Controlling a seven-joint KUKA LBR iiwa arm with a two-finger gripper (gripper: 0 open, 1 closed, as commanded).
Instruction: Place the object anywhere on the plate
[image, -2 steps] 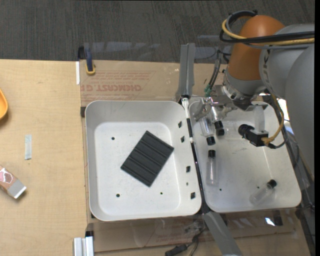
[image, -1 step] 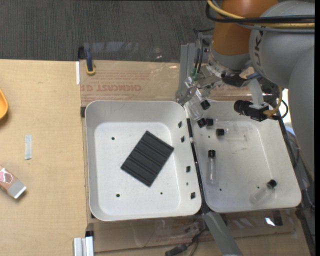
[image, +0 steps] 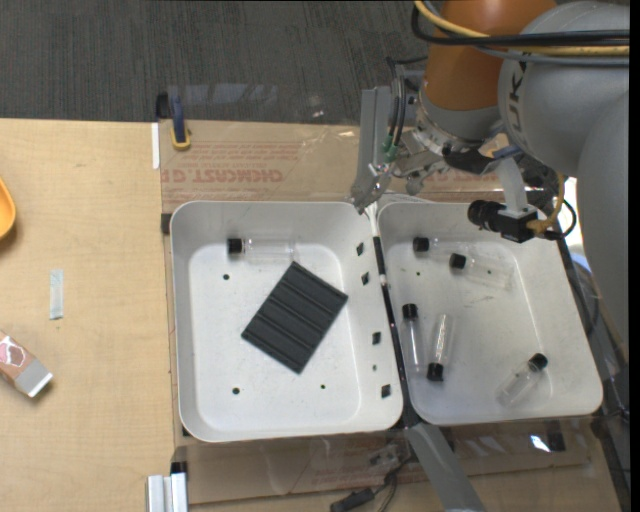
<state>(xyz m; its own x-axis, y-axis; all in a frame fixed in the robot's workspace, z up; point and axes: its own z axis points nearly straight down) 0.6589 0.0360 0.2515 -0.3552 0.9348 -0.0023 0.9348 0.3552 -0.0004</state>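
Gripper (image: 368, 195) (its opening cannot be told) hangs above the bins' shared rim; best descend astride one vial (image: 439, 345) in the arm-side bin (image: 500, 415), then carry it to the dark plate (image: 295, 315).

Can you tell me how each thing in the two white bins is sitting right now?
Black ridged rectangular plate: flat, turned at a slant, left bin.
Clear vial with black cap: lying down, above the plate, not on it.
Two clear vials: lying side by side, right bin.
Clear vial near the right bin's front corner: lying slanted.
Clear vial at the right bin's back: lying down.
Grey arm's gripper: above the bins' back edge.
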